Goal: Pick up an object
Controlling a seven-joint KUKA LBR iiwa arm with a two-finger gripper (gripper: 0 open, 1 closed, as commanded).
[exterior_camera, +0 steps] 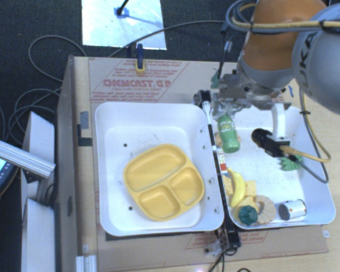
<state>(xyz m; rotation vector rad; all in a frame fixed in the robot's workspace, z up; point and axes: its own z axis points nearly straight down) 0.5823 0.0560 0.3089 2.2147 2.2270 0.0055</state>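
Green plastic is what sits nearest the action: a small green bottle [228,135] is seen lying in the right bin [317,200], close to that bin's left wall and toward its far end, with the gripper [224,107] placed just above its capped end in the view. The bottle's long axis is laid roughly along the divider between the bins, cap toward the gripper and base toward the near end, so a descent almost straight down, shifted a little toward the near side, would be called for to catch its body across the narrow width. Whether the fingers are spread or closed cannot be told (they are masked by the wrist body and the orange band above), and nothing is seen held between them. Other candidates are spread further off in the same bin: a banana [237,188] and a teal ball [248,214] at the near-left corner, a silver can [292,209] toward the near-right. A yellow divided tray [163,181] is set in the left bin [110,152], well apart from the gripper. The bottle is judged the likeliest target, being plainly the closest.
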